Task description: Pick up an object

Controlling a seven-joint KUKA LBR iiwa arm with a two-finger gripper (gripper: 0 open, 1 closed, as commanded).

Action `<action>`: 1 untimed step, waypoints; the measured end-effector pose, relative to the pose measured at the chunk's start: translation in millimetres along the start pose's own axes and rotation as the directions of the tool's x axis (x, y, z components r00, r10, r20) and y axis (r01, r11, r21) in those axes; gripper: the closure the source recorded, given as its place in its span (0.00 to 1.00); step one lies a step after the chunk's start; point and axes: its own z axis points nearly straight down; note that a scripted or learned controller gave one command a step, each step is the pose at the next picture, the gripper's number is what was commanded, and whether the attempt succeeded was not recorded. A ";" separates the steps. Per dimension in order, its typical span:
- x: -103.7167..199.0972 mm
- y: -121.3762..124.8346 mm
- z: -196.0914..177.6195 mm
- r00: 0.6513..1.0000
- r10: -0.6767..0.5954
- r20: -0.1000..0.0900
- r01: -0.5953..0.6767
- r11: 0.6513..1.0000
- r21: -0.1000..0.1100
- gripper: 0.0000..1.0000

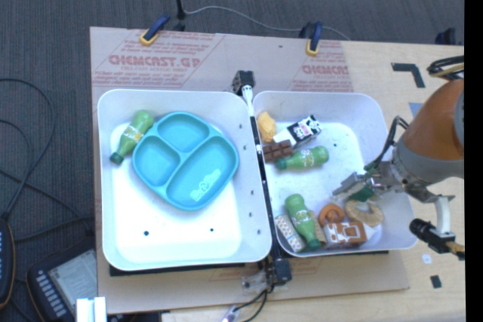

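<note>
A single fixed camera looks down at a slant from above the pale wooden bench [423,64], far enough back to take in both shallow white plastic bins [121,237] side by side, the dark carpet beyond, and the grey-and-orange arm [441,132] entering from the right.

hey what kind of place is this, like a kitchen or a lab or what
Probably a robotics lab bench: a robot arm reaches over two white bins, toy food like a green bottle fills one, and clamps hold the board.

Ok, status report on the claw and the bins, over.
Claw low over right bin, nothing seen between its fingers. Toys crowd just beneath: pretzel, green bottle. Blue plate in left bin.
</note>
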 end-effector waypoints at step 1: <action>-2.6 0.8 -7.0 1.000 0.001 0.012 -0.001 1.000 -0.009 1.00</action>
